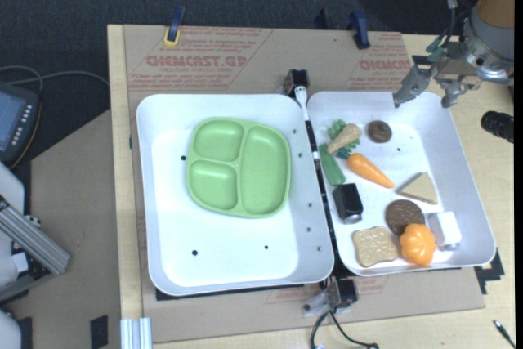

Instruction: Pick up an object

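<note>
Brown cardboard covers the tabletop [245,53] under two white bins, with toy food waiting in the right one.

Clamps at the far edge seem to pin the cardboard flat so the bins stay put. The end effector [431,91] hangs over the right bin's [470,176] far rim, its two fingers spread apart with nothing between them, likely poised before a descent. Candidates for picking lie scattered below it: a smooth tapered orange carrot [370,170], a small brown disc [378,131], a pale wedge [420,188], a rounded orange pumpkin [417,243], a speckled cracker [374,246] and a boxy black block [348,201]. The left bin [163,241] holds a glossy green divided plate [239,167], three compartments, lying flat.
</note>
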`<state>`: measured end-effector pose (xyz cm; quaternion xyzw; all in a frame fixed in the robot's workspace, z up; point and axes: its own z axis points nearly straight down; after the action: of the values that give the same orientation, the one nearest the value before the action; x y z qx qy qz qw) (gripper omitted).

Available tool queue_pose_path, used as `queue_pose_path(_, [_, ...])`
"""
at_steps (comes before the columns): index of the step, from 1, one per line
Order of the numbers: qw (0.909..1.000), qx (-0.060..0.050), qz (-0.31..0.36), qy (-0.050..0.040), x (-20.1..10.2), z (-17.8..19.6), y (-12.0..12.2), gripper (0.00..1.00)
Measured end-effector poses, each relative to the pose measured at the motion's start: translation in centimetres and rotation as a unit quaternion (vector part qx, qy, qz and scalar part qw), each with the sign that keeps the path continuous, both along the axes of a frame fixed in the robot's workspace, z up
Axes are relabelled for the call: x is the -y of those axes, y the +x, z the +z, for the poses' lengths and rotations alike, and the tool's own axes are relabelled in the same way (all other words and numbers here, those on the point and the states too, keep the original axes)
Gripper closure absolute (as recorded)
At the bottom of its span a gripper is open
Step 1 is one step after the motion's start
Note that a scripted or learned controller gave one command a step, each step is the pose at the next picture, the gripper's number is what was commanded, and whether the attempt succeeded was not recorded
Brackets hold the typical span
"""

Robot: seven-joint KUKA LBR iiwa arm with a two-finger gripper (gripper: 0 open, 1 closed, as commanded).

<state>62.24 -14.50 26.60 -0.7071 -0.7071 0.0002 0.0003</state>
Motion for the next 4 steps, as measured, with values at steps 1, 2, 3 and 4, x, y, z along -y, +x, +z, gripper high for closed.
queue_pose_path(1, [1.0,-0.003,0.0,0.0005,0.8,-4.8,-0.4,0.0])
queue_pose_path(2, [1.0,-0.003,0.001,0.0007,0.5,-9.9,0.5,0.0])
queue_pose_path(3, [1.0,-0.003,0.0,0.0011,-0.1,-15.2,-0.5,0.0])
queue_pose_path(4, [1.0,-0.002,0.0,0.0006,-0.2,-18.3,-0.6,0.0])
